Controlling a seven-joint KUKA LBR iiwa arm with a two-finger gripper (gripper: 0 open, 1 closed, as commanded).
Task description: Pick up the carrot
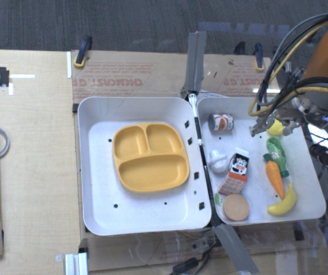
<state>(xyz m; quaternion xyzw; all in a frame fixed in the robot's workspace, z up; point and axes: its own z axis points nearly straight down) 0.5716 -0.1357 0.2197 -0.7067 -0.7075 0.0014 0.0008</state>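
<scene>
The carrot (275, 179) is orange with a green leafy top (276, 152). It lies lengthwise in the right part of the right bin (318, 179), tip toward the front. My gripper (273, 128) hangs over the back of that bin, just behind the carrot's leafy end and apart from it. Its fingers are spread wide, so it is open. A small yellow item (275, 129) shows in the gap below them, and neither finger touches it.
A banana (282, 203) lies just in front of the carrot. To its left are a milk carton (236, 172), a round brown cookie (236, 207), a white lump (217, 162) and a tipped can (222, 122). The left bin (95, 171) holds a yellow divided plate (150, 156).
</scene>
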